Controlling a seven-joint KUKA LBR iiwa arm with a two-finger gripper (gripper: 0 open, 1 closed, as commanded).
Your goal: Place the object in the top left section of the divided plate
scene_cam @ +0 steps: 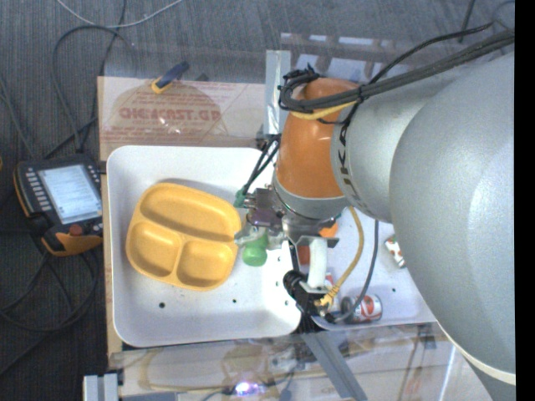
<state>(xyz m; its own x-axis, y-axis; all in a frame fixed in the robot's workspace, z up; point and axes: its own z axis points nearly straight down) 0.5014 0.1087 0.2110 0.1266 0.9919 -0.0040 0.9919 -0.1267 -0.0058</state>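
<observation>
End effector (266, 224) beside the yellow divided plate (181, 235); you cannot tell its grip state.
Green object (253, 254) lies in the left bin (134, 320), touching the plate's right edge.

A single camera hangs above the surface and looks down at a slant. It sits close enough that the grey arm (451, 182), coming in from the right, looms large and hides much of the right-hand bin (401, 295). The left bin (142, 324) lies almost whole in the middle of the frame. Carpeted floor (50, 57) with cables (92, 19) runs along the top and left edges.
</observation>
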